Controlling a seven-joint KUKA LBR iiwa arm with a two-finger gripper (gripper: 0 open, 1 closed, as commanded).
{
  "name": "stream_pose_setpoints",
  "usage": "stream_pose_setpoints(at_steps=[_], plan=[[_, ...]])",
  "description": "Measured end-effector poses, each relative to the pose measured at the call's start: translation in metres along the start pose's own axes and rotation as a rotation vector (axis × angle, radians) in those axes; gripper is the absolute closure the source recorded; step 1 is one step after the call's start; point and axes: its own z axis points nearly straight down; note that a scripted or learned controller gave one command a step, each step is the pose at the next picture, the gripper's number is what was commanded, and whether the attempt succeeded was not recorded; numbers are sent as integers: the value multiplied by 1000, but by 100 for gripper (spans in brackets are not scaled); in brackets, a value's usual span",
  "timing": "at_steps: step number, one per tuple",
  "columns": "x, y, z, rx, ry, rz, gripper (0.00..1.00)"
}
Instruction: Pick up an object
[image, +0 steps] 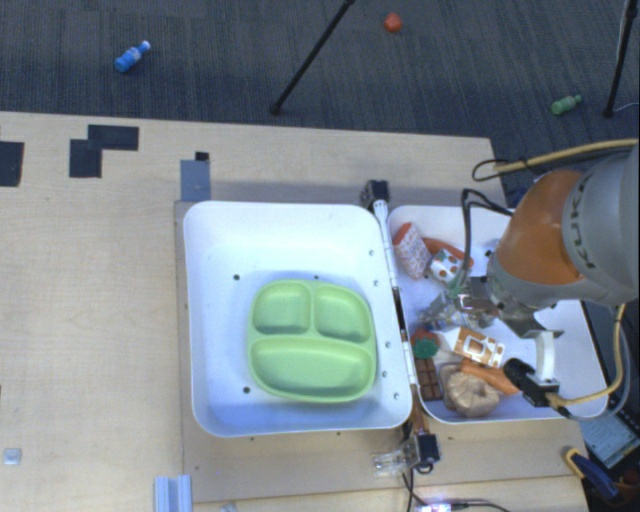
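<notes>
Because the task names no particular item, any piece of the clutter (455, 335) in the right bin (590, 330) is a valid target. This clutter lies piled in the bin's left half, against the wall shared with the left bin (205, 300). It includes an orange-and-white packet (408, 245) at the far end, a small patterned cube (445, 267) beside it, a printed carton (480, 348) nearer the middle, a brown rounded lump (472, 393) at the near end, and a dark chocolate-coloured bar (428, 375) along the wall. The items touch or overlap, so a clean single-item grasp is judged difficult.

The left bin holds a green divided plate (312, 340), lying flat and well apart from the clutter. It is judged too broad and flat for the jaws.

The arm (580, 235) reaches in from the right, with its orange band (535, 240) above the right bin. The gripper (462, 302) is lowered into the pile, between the cube and the carton. Whether the jaws are open or closed cannot be told; the wrist body and surrounding items obscure them. No item can be confirmed as held.

Both bins rest on the desk (90, 330).
</notes>
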Motion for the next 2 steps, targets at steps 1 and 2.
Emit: stream_pose_setpoints(at_steps=[1,2], plan=[[-112,-50,0,4,-1,-1,0],[-113,-47,-14,-5,-5,-1,100]])
